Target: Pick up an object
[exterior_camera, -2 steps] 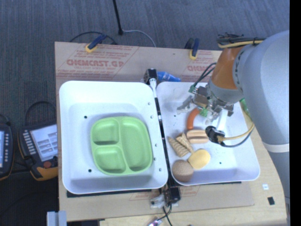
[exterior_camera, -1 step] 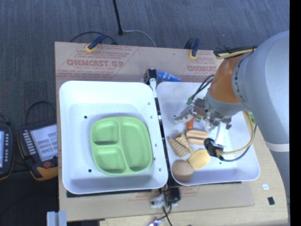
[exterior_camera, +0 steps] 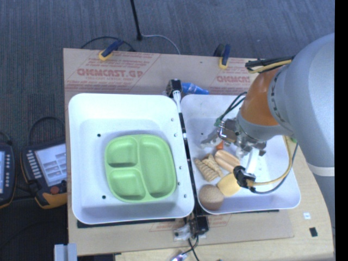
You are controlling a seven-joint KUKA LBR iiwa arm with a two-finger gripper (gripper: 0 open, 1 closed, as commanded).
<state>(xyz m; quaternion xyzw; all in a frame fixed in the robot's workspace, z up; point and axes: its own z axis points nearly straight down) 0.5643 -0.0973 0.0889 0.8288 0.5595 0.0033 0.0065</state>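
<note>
In the right bin (exterior_camera: 283, 200) lie several toy food pieces. A ridged tan pastry (exterior_camera: 206, 168) sits beside a pale sausage-shaped bun (exterior_camera: 227, 159). Nearer the front are a yellow chunk (exterior_camera: 229, 186) and a round brown piece (exterior_camera: 211, 196). A small orange bit (exterior_camera: 219, 145) peeks out under the gripper. My gripper (exterior_camera: 235, 137) hangs low over the bin's middle, just behind the bun and pastry, below the arm's orange band (exterior_camera: 260, 99). The wrist and cables hide its tips.
The left bin (exterior_camera: 87, 124) holds a green three-compartment plate (exterior_camera: 140, 166). A blue object (exterior_camera: 193, 88) lies behind the bins by a black clamp (exterior_camera: 174, 87). A yellow-and-black cable (exterior_camera: 261, 185) loops over the right bin's front.
</note>
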